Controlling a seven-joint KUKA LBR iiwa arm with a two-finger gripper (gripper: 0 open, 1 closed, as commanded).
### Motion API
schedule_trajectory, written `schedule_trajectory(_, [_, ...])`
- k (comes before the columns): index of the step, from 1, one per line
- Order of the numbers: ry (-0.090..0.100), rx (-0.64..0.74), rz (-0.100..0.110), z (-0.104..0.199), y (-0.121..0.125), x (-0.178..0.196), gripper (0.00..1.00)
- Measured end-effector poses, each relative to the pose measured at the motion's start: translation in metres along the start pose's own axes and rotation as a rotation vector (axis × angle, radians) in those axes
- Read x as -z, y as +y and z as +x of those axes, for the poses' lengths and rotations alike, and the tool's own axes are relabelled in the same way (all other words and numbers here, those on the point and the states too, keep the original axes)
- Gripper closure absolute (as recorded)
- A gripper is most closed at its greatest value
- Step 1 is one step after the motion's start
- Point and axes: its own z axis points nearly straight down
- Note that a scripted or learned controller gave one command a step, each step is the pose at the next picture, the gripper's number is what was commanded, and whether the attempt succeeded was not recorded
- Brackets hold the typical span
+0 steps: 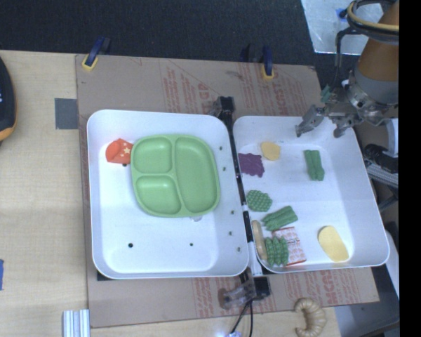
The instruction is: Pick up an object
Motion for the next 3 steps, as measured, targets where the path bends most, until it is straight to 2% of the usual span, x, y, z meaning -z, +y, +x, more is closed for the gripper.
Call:
schedule_trajectory(1, [0.0, -0.002, 0.008, -0.04, -0.023, -0.088, 0.0])
schedule_trajectory(2, [-0.002, 0.003, 0.001, -0.039, -0.02, -0.071, 1.0])
schedule_trajectory(3, [-0.002, 0.003, 0.002, -0.039, -0.02, -0.072, 0.0])
